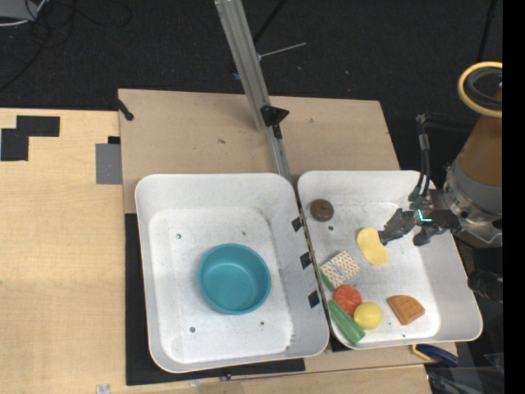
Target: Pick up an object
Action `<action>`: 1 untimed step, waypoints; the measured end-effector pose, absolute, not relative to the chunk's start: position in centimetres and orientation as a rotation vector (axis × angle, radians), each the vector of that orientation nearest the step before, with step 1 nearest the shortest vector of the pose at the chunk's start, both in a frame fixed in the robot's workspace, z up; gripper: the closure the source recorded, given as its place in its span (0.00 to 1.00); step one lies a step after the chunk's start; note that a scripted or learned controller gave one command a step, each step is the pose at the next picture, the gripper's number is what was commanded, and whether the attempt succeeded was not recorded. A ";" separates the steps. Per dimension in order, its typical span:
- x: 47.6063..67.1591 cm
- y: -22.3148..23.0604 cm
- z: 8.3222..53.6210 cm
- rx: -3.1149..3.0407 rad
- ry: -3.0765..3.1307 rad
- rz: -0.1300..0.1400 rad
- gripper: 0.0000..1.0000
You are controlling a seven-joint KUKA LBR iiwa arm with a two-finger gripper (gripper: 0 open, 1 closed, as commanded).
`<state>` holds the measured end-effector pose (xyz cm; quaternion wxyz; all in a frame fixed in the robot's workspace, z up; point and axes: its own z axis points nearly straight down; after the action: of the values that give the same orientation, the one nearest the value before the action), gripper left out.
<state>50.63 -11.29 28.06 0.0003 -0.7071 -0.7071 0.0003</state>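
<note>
I note the end effector (408, 226) spread, holding nothing, just right of the yellow block (372, 246); wooden desk (57, 245), dark floor.

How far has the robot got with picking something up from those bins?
Nothing looks picked up yet. The hand hangs over the right bin, open, beside the pale yellow piece, with nothing between its fingers. The toy foods lie on that bin's floor, and the teal bowl sits in the left bin. Closing on something and lifting it is still to do.
</note>
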 end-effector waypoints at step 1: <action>50.6 -11.3 28.1 -2.221 -2.221 0.001 0.00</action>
<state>50.63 -11.29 28.06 0.0003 -0.7071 -0.7071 0.0003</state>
